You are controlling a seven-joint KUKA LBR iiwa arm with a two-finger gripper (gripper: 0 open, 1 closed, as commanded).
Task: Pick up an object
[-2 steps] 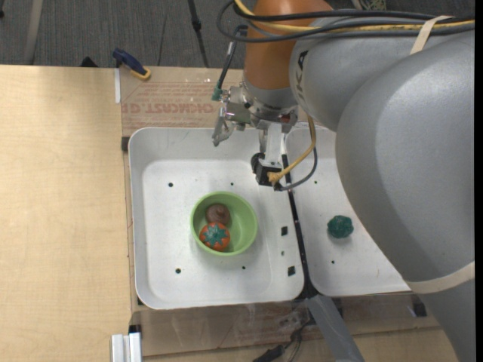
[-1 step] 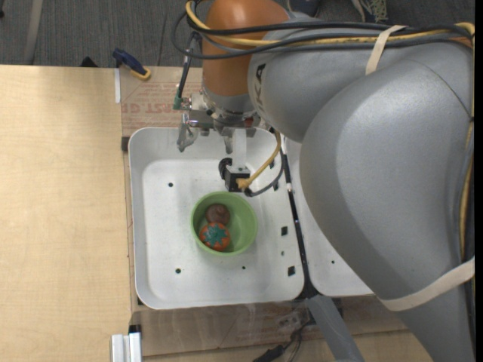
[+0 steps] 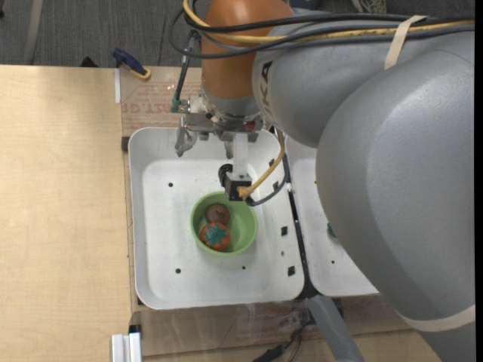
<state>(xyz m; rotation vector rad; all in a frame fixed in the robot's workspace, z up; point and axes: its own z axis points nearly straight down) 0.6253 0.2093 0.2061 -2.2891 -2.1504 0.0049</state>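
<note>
A green bowl [image 3: 243, 236] stands in the middle of the left white bin [image 3: 162, 277]. Inside it lie a brown round object [image 3: 218, 214] and an orange-and-teal ball [image 3: 215, 235]. My gripper [image 3: 205, 148] hangs over the far end of this bin, above and behind the bowl. It is open, with one finger [image 3: 183, 143] spread to the left and nothing between the fingers. It does not touch the bowl.
The grey arm covers most of the right bin [image 3: 332, 274], where a small teal bit [image 3: 330, 231] peeks out by the arm's edge. A blue clamp [image 3: 130, 62] lies on the bench beyond the left bin. Wooden bench top spreads to the left.
</note>
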